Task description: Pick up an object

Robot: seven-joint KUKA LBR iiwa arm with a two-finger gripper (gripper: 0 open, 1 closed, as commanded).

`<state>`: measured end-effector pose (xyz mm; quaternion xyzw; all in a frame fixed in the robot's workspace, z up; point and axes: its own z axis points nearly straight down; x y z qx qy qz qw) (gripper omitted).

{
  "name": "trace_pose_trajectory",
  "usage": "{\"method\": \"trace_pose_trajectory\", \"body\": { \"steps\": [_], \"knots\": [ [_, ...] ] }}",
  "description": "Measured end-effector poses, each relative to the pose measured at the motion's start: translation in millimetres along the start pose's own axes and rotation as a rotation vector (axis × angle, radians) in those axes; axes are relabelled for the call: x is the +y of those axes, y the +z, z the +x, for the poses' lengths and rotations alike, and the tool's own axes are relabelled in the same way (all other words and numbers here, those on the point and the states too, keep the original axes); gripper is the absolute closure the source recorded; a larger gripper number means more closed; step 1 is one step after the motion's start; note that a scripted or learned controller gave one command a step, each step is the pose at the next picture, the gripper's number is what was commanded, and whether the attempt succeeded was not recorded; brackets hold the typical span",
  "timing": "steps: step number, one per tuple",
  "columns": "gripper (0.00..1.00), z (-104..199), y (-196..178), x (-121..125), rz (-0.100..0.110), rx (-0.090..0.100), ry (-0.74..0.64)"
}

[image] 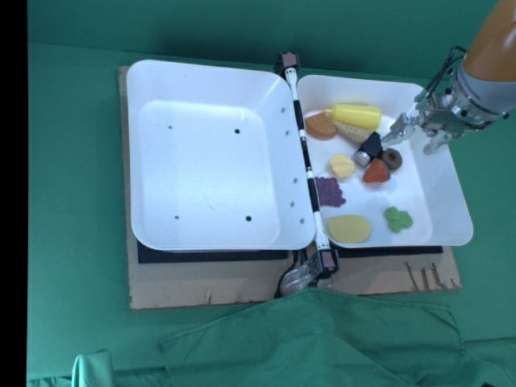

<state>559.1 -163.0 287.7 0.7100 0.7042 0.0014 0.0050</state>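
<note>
- You are looking down on two shallow white bins side by side; the left bin (210, 168) holds nothing you need, and every item lies in the right bin (435, 208).
- The grey arm reaches in from the right, and its gripper (372, 147) is low in the right bin, among the far cluster of items.
- Whether the gripper is spread or pressed together cannot be told, nor whether it pinches anything.
- Just beside its tip sit a brown ring (392, 159), a red wedge (376, 172), a yellow bottle (355, 116) and an orange disc (320, 126).
- Nearer you lie a pale yellow chunk (342, 165), a purple cluster (329, 191), a yellow oval (349, 229) and a green piece (398, 218).
- Risk: the items at the tip are crowded and touching, so you may nudge neighbours aside, catch two at once, or lift away with nothing.
</note>
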Motion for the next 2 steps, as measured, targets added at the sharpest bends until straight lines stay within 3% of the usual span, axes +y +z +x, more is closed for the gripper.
{"method": "trace_pose_trajectory", "body": {
  "steps": [1, 2],
  "knots": [
    [0.0, 6.0, 102.5, -1.3, 0.01, 0.004, -0.004],
    [1.0, 3.4, 84.9, 0.8, -0.002, -0.001, 0.0]
  ]
}}
